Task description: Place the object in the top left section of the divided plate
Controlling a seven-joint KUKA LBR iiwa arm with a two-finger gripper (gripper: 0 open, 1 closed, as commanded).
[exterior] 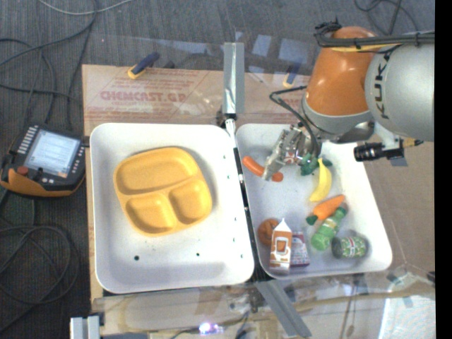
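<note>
A dark carpeted floor point(176, 20) strewn with cables surrounds the worktop point(162, 94). At the far left lies an orange-edged handheld controller point(44, 159). The left bin point(106, 260) holds the yellow divided plate point(164, 188). In the right bin point(374, 239), the claw point(277, 162) reaches over a small orange sausage-like object point(256, 167); whether it grips it, or how wide it stands, I cannot tell. A banana point(322, 182) lies just beside.
</note>
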